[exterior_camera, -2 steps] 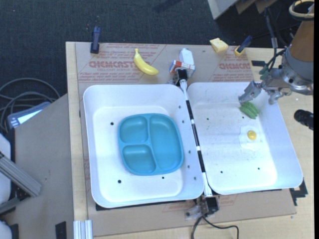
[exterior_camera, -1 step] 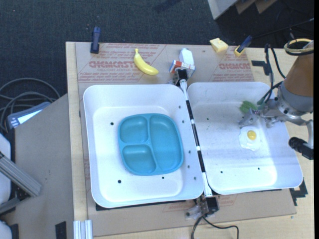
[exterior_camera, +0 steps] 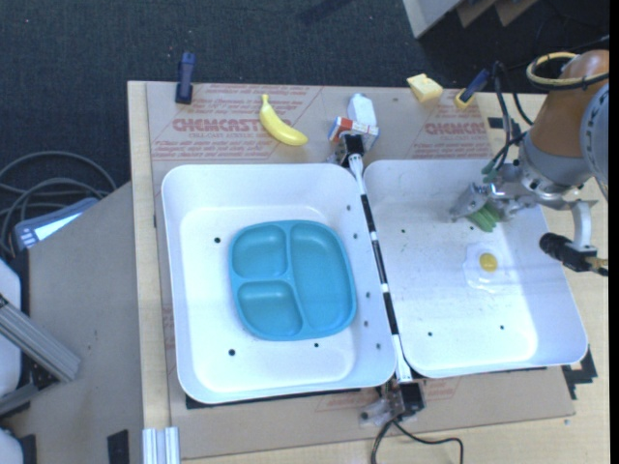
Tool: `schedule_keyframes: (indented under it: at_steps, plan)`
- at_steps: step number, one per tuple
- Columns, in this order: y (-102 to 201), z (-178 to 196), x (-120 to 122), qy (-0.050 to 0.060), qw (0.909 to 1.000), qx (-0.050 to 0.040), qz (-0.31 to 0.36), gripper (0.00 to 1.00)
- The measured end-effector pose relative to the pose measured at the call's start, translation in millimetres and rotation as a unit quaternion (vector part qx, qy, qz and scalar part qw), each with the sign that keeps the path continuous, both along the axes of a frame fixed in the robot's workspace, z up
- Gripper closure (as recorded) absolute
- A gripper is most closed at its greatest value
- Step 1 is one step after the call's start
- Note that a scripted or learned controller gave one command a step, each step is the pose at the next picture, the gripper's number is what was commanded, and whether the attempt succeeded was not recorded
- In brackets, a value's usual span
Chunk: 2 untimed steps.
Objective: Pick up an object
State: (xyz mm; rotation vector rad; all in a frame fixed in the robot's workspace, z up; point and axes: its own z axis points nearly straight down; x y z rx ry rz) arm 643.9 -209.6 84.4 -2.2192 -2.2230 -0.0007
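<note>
In the camera view, the gripper [exterior_camera: 481,208] hangs low over the right bin [exterior_camera: 435,336], near its far right corner, fingers clamped on a small green object [exterior_camera: 484,219]. A toy fried egg [exterior_camera: 486,263] lies just nearer on the bin floor, apart from the gripper. The left bin [exterior_camera: 193,346] holds a blue divided plate [exterior_camera: 291,278] at its middle. A banana [exterior_camera: 280,126] rests on the bench [exterior_camera: 160,259] beyond the left bin's far edge.

Blue divided plate [exterior_camera: 292,280] in left bin [exterior_camera: 184,259]; banana [exterior_camera: 279,124] on bench behind.
</note>
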Motion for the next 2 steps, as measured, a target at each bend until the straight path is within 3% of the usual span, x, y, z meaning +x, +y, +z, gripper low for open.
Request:
schedule_keyframes:
  at_steps: [1, 2]
  plan:
    - [-1, 12, 1, -0.001, 1.0, -0.0014, 0.0, 1.0]
    - [47, 10, 23, -0.001, 1.0, -0.0021, -0.001, 1.0]
